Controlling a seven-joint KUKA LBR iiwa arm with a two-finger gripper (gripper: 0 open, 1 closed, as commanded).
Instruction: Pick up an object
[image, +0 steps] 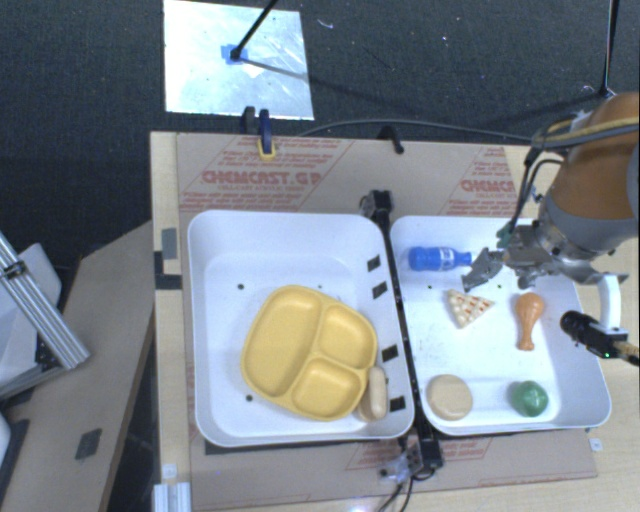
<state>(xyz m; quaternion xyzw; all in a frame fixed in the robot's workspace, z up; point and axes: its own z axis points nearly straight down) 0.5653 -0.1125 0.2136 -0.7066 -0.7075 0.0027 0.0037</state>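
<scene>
Jaws above the right bin's far edge, between blue bottle and pizza slice, grip indiscernible.

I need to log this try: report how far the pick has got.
Done: the arm is over the right bin, its tool between the blue bottle and the pizza slice. In hand: nothing visibly gripped. Left: close on an object and lift it; the drumstick, cookie and green piece lie untouched.
</scene>
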